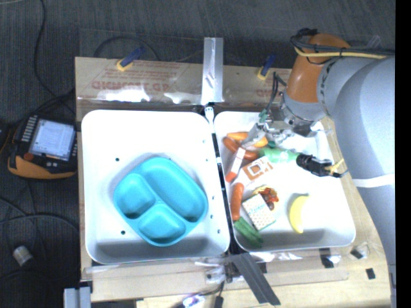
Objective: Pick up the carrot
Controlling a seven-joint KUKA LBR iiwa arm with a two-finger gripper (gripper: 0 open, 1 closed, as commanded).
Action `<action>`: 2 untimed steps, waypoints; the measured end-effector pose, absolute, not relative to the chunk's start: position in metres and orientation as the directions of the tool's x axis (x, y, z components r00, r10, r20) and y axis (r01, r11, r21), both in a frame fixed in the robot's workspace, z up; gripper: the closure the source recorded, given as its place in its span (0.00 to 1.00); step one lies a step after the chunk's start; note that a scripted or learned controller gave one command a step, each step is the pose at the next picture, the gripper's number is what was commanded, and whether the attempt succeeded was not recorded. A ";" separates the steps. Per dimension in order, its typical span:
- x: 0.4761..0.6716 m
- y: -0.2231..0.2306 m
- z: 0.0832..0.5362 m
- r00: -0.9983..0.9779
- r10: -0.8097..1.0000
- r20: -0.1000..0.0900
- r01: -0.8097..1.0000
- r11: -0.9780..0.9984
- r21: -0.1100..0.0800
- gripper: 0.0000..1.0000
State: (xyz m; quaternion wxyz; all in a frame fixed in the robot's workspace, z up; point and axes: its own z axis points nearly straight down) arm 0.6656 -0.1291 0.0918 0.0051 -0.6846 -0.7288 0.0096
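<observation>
Nearest the camera, well short of the end effector (pixel 265 132) and toward the divider side of it, a dark green leafy plastic piece (pixel 248 232) by the near wall of the right-hand shallow white bin (pixel 334 233). Just beyond that, a small card box with a checked face (pixel 259 213), and level with it, on the arm's side, a yellow plastic banana (pixel 297 213). Just beside the box on its divider side, the orange toy carrot (pixel 236 198), lying flat along the divider, well apart from the end effector and not held. Far off to the view's left of the end effector, in the left-hand shallow white bin (pixel 103 130), a blue three-compartment plastic tray (pixel 160 201). Closer in, a small orange and white carton (pixel 258 169) and a red and white tube (pixel 236 162), both just short of the end effector. Right beside it, a pale green plastic piece (pixel 277 153). Over orange toy pieces (pixel 237 137) at the far end of the right-hand bin, the end effector itself; open or closed, not to be told from this view. Beyond, the orange band (pixel 307 76) of the grey arm, above the far edge of the brown counter (pixel 103 76).
</observation>
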 end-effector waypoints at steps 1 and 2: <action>0.658 -0.123 0.089 -0.186 0.982 -0.012 0.982 0.186 0.003 1.00; 0.669 -0.085 0.182 -0.318 0.948 -0.002 0.948 0.318 -0.004 1.00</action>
